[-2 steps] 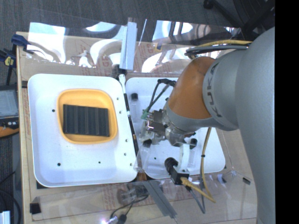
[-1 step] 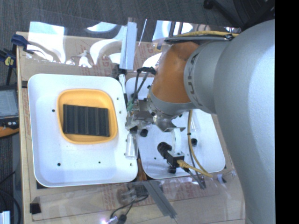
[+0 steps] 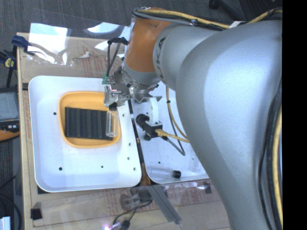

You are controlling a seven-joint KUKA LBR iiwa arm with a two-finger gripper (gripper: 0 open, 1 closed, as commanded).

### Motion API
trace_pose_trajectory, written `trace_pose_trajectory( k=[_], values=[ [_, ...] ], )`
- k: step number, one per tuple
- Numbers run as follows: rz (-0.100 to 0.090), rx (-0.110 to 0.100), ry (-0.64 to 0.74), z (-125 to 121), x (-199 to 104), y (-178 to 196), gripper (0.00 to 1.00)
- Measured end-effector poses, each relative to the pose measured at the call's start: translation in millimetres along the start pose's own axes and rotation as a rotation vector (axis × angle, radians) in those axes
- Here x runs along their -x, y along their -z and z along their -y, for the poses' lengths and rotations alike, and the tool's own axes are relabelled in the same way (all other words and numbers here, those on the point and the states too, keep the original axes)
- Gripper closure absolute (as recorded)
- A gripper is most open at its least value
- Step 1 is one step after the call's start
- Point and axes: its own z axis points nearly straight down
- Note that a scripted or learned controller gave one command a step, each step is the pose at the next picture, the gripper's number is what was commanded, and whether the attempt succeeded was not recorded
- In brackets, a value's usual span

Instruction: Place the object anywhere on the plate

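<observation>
- The gripper [image 3: 111, 104] is being held over the right edge of the yellow plate [image 3: 72, 99] in the left bin [image 3: 76, 171].
- A clear tube [image 3: 110, 126] is lying just below it; whether it is gripped cannot be told.

Arm [image 3: 230, 104]: smooth grey casing, satin sheen; orange band [image 3: 141, 44] above the wrist, smooth and slightly glossy. Gripper [image 3: 111, 102]: bare metal parts, dull shine.
Left bin [image 3: 48, 166]: white plastic, smooth, faintly glossy.
Right bin [image 3: 163, 176]: same white plastic.
Plate [image 3: 72, 140]: yellow-orange rim, smooth plastic look; dark ribbed matt panel [image 3: 84, 123] inside it.
Bench [image 3: 86, 205]: pale wood, matt, with clear glossy film [image 3: 72, 51] along the far edge.
Floor [image 3: 72, 4]: grey, rough carpet-like weave.
</observation>
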Motion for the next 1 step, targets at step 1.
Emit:
trace_pose_trajectory(
  k=[1],
  values=[
    [0.0,0.0,0.001,0.0,-0.1,0.1,0.0]
  ],
)
